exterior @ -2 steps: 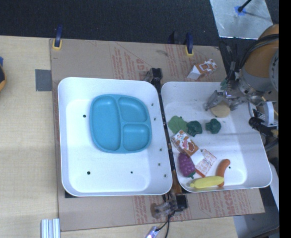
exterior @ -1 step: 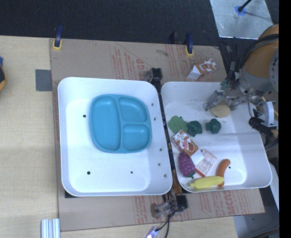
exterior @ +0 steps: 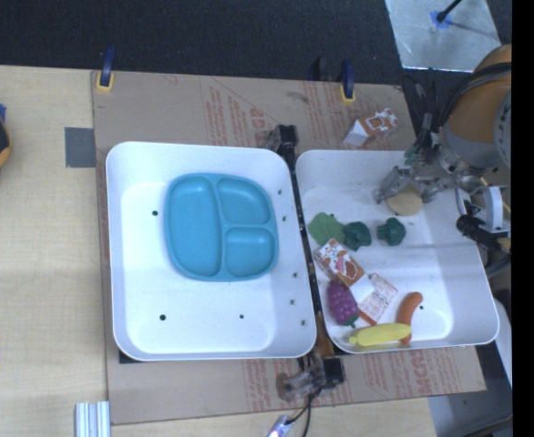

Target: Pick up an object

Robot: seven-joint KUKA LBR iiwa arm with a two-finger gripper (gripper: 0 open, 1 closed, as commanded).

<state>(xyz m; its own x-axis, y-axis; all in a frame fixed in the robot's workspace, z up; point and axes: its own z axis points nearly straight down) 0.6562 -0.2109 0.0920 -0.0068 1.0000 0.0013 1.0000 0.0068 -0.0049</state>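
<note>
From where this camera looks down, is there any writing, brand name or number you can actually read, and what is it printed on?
None can be read as words.
Brown cardboard sheet under the bins: rows of red print, too blurred to read.
Small packets in the right bin: red and white printing, too small to read.
Packet on the cardboard behind the right bin: markings, illegible.

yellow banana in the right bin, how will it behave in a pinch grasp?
The banana looks like smooth moulded plastic, so probably light, stiff, maybe slippery. Its rounded curved shape may roll or pivot if pinched off-centre. It lies against the right bin front wall, likely limiting finger room.
</note>
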